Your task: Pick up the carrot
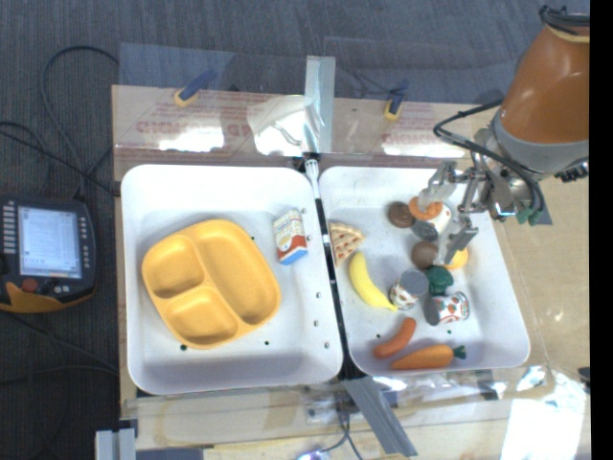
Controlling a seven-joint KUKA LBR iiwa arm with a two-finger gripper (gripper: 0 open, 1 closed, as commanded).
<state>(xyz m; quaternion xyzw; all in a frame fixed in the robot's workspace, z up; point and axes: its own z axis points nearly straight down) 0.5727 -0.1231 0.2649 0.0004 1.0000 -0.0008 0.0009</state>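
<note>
I see the arm reaching in over the right bin [512, 300], hand [456, 220] pointing down among the toys. Finger opening: cannot tell. The carrot [422, 356] lies at the near edge, well apart.

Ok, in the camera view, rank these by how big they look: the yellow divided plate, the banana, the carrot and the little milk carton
1. yellow divided plate, by far the largest
2. banana and carrot, which look about alike in length, so I won't rank them
3. milk carton, the smallest
</note>
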